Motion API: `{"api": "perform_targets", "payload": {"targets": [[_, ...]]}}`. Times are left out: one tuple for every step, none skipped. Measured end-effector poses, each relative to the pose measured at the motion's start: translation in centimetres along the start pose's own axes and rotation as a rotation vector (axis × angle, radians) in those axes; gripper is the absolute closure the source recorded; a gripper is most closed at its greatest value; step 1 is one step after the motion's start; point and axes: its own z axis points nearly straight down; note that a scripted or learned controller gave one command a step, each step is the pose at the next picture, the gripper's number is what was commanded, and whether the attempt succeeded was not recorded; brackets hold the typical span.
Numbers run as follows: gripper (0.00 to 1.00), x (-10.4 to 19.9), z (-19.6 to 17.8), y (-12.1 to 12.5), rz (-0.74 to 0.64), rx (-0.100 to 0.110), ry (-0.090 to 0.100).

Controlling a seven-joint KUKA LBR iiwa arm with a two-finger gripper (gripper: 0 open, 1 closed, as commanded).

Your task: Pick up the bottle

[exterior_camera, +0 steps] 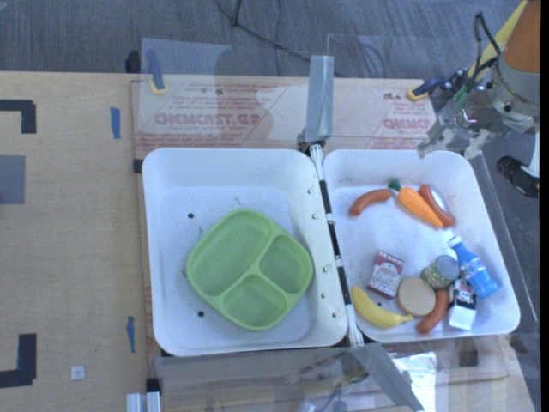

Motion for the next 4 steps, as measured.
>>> {"api": "perform_targets", "payload": {"targets": [[0.0,-1.8,6.6,-8.8,-0.069,-0.001,-0.001],[0.0,-4.6,16.2,-11.7,0.133,0.007,0.015],[1.0,-5.4,15.1,-11.8,0.141,0.001,0.001],[1.0,-1.5,2.2,-6.5,0.42,-0.001,-0.002]]}}
